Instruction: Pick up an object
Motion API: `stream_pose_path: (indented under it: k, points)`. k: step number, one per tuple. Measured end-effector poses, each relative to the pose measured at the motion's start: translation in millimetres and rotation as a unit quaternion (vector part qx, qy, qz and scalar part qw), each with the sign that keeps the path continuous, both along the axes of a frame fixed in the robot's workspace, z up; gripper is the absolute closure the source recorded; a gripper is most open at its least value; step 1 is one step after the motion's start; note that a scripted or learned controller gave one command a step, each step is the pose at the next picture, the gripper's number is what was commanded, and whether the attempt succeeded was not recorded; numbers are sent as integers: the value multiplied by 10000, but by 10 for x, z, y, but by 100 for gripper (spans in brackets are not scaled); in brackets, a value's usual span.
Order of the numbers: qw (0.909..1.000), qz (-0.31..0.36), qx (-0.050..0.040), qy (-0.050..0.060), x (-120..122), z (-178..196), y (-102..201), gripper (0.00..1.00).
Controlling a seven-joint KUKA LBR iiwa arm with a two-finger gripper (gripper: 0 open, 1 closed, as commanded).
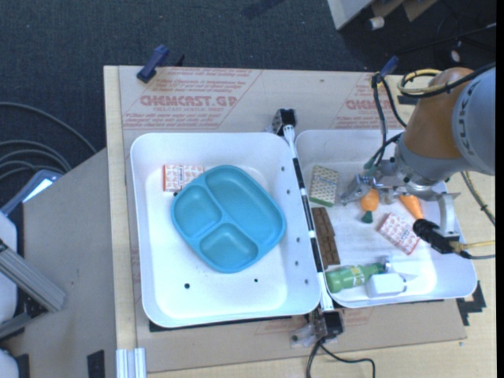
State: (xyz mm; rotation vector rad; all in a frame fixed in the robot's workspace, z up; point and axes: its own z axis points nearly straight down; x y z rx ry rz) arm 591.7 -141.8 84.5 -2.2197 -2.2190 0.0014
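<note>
**A:** Over the right bin, the arm has the pincer low among the clutter. Logging largest to smallest. Worktop: brown board carrying both bins. Left bin: blue divided plate near centre, with a small patterned packet just beside the plate's upper-left edge. Neither concerns this step.

**B:** And the right bin?

**A:** Green bottle lying flat along the near wall, a white block touching its cap end. Dark bar along the divider. Speckled square pad near the far-left corner. Red-and-white packet mid-bin. Then two small orange pieces: one directly at the pincer tips, another just to its right, under the wrist.

**B:** Pincer state?

**A:** Cannot tell. The tips sit against the orange piece, but the wrist hides whether it is actually between them. I will not record a hold.

**B:** How should the step be done well?

**A:** Judgement only: the nearer orange piece is the likely target. It is small and rounded, so it may squirt sideways under an off-centre close. Centre on it, descend fully to the bin floor, close slowly, lift straight. Keep clear of the packet nearby to avoid a double contact.
</note>
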Motion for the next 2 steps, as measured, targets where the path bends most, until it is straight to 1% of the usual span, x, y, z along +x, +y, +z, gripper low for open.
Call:
stream_pose_path:
  k: [1, 2]
  points:
    - [10000, -3, 0, -5, 5, 101, 2, 100]
    - [10000, 7, -2, -17, -39, 1006, 936, 100]
